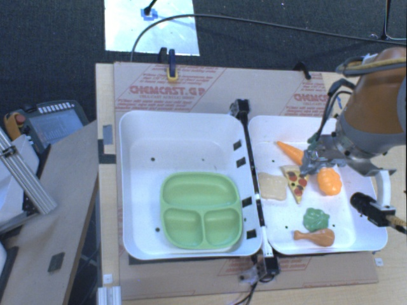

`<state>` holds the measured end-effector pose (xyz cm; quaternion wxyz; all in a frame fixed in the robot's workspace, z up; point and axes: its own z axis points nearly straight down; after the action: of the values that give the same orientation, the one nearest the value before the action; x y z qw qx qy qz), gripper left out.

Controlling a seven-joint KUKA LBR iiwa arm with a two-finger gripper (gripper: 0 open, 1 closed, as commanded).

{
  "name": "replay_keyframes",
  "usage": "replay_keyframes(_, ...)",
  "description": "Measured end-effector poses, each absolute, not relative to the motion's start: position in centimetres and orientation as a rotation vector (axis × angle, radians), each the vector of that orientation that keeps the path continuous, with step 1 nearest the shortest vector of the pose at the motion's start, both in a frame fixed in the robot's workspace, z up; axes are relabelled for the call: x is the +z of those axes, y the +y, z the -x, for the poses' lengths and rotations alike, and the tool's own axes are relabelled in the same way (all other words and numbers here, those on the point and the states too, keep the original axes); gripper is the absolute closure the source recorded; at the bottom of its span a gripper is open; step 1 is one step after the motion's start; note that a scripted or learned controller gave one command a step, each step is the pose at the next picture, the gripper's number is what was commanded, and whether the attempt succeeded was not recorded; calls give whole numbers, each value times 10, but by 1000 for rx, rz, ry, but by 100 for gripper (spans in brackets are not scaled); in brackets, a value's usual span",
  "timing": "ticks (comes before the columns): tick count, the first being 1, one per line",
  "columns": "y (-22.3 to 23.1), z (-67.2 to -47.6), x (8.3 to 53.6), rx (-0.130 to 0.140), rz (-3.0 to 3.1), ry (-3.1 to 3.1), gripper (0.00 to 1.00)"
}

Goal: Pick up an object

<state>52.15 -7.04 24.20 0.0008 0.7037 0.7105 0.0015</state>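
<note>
A: Left to right, what's on your feed?

B: I see the left bin (137, 129) holding a green tray (201, 210). In the right bin (270, 129): bread (273, 187), then a pizza slice (296, 182) with a carrot (291, 152) above it. Broccoli (315, 219) and a drumstick (315, 237) sit nearer the front edge.

A: And the gripper?

B: My gripper (311, 162) is low between carrot and pizza slice, just left of the orange (329, 182). Whether it's clenched or released, I can't tell.
</note>
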Motion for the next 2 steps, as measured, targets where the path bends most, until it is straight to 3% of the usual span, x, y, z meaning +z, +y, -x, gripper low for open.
replay_keyframes(2,19,-569,238,6,-2210,2230,100)
